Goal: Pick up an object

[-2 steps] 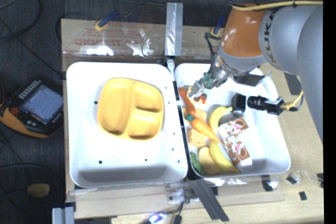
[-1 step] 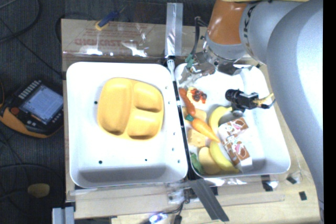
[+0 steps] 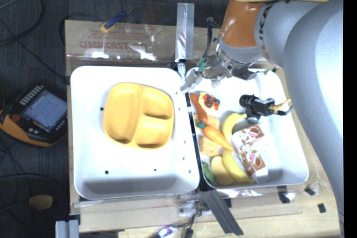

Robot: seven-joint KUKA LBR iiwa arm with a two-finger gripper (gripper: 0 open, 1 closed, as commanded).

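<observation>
Gripper low over the far edge of the right bin, fingers' spread impossible to tell — toy food pile just beneath; yellow divided plate resting in left bin.

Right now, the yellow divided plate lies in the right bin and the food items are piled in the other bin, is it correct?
Not quite. The camera view shows the yellow divided plate in the left bin, not the right one. The food items are piled in the other bin, the right bin, below the gripper.
</observation>
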